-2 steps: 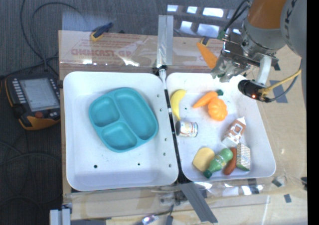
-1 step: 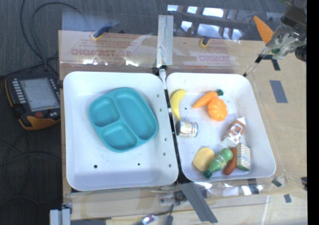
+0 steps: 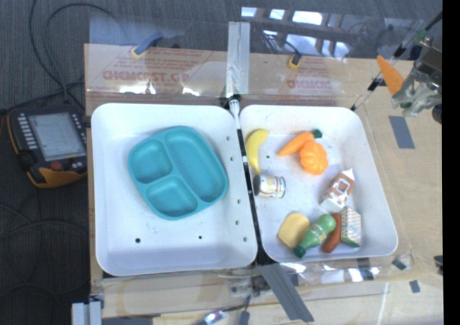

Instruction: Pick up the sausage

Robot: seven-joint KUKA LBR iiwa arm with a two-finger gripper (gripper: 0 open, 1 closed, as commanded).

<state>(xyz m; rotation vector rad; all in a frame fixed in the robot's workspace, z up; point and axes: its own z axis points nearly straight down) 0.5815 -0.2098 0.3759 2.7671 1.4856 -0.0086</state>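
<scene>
The sausage (image 3: 332, 237) is seen lying near the front edge of the right bin (image 3: 374, 145), a small reddish-brown piece with its long axis running from front-left to back-right, steeply, almost along the bin's depth. It is wedged between a green bottle (image 3: 314, 234) on its left and a small carton (image 3: 351, 226) on its right, both apparently touching it, so little free room is left on either flank. The gripper (image 3: 417, 97) is found at the far right of the view, outside the bin past its back right corner; whether it is open or closed cannot be told from here. From there, the sausage lies forward and to the left, well apart, with the whole right side of the bin to be crossed. By this reading, a grasp across the short axis would be called for, and the neighbours could easily be struck or caught instead.
</scene>
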